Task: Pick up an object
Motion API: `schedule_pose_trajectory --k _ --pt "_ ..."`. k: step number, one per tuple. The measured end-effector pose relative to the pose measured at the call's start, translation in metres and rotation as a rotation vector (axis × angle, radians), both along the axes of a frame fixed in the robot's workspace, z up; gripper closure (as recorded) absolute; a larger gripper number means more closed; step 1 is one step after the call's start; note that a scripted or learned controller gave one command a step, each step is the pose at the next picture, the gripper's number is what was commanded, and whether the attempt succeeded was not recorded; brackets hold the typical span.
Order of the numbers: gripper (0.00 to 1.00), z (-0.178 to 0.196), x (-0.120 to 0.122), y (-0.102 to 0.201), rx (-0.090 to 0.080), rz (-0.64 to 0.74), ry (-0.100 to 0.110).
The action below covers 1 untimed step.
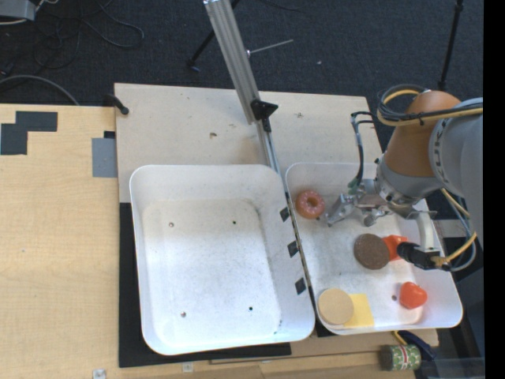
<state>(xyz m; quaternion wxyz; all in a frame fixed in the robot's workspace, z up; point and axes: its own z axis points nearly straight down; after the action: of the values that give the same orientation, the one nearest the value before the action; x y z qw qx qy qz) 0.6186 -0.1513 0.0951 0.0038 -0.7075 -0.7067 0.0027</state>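
Low over the right bin (442,322), the arm's pincer (341,210) hangs spread, holding nothing, just beside a pink doughnut (309,204). Nearby lie a brown disc (371,252), a tan disc (336,306) and an orange-red piece (412,294).

I am reaching in from the right, my hand (341,210) hovering over the right bin (442,316) just beside the pink doughnut (309,204). A brown disc (370,252), an orange piece (394,244), a red piece (412,294), a tan disc (336,305) and a yellow square (361,310) are lying in that bin. The left bin (150,290) is sitting alongside it on the worktop (173,125).
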Motion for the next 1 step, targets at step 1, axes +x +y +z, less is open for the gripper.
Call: schedule_pose_trajectory --k 1 --pt "1.00 0.0143 0.0016 -0.0015 -0.001 -0.005 -0.006"
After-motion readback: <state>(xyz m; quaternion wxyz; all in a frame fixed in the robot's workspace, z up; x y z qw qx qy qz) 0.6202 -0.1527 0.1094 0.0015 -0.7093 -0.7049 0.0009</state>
